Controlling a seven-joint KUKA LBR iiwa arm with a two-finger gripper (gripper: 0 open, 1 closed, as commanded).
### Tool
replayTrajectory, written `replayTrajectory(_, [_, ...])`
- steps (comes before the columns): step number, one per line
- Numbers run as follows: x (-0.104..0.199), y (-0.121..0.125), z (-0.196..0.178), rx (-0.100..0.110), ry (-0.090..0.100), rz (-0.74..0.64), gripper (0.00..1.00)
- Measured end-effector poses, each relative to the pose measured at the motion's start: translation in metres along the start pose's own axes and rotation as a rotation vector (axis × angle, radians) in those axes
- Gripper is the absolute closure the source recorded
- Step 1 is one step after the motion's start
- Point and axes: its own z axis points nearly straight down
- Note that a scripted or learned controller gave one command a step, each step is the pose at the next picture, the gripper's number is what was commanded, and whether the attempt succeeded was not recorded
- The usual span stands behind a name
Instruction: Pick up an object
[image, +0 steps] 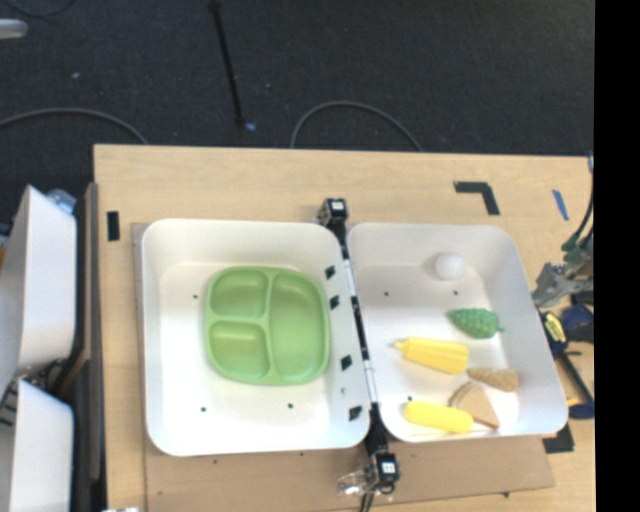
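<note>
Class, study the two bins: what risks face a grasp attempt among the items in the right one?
The lower yellow corn touches the tan wedge, so fingers may catch both. The white ball could roll away when nudged and blends into the right bin. The green piece lies near the bin's right wall, limiting clearance.

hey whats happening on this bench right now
Nothing is being handled at this moment. Two shallow white bins sit side by side. The left bin holds a green divided plate. The right bin holds the loose pieces: a white ball, a green leafy piece, two yellow corn cobs and two tan pieces. All lie in the bin, none lifted, so the pick has not begun.
</note>
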Motion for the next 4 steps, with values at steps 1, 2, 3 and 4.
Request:
replayTrajectory(1, [0.053, 0.024, 0.010, 0.003, 0.001, 0.000, 1.00])
replayTrajectory(2, [0.095, 0.041, 0.016, 0.003, 0.001, 0.001, 1.00])
replayTrajectory(3, [0.152, 0.049, 0.018, 0.004, 0.002, -0.001, 1.00])
replayTrajectory(4, [0.205, 0.062, 0.020, 0.003, 0.001, -0.001, 1.00])
